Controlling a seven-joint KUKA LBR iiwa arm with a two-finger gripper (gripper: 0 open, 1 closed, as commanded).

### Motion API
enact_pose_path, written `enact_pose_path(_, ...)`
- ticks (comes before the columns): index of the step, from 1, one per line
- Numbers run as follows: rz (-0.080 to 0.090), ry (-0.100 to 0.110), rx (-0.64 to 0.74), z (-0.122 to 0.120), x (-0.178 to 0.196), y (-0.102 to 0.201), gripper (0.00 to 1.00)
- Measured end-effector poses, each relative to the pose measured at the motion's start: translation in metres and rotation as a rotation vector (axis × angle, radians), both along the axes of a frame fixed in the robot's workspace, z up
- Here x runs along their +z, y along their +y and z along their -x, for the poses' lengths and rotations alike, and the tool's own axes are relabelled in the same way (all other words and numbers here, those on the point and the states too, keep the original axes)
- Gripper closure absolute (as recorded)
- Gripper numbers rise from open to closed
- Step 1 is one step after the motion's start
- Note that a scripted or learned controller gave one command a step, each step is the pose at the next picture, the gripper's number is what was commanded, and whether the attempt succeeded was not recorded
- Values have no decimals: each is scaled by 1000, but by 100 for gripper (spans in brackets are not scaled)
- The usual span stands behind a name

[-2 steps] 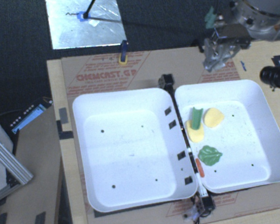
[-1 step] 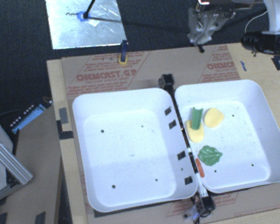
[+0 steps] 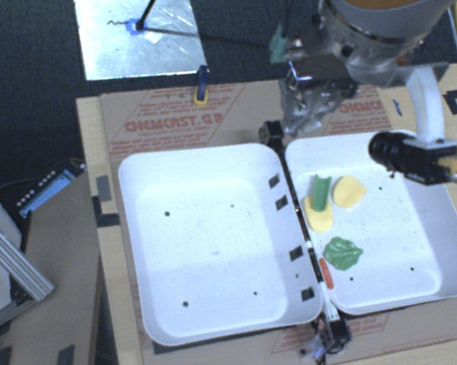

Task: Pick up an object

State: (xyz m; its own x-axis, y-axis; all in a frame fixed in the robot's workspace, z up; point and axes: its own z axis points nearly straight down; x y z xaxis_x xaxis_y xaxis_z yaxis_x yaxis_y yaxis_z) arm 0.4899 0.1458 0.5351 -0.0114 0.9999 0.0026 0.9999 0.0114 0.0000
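The arm comes in from the upper right, its broad grey body with the orange band filling that corner above the far edge of the surface. Below it the wrist narrows to the claw (image 3: 307, 113), which hangs over the far edge of the surface. Its metal parts blur together, so the tips are probably downward.

Green leaf (image 3: 342, 253), yellow pieces (image 3: 348, 192) in right bin (image 3: 441, 275)
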Motion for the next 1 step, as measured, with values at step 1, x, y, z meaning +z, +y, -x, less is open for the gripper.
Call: enact_pose_path(1,4,-4,-16,-50,0,-67,100)
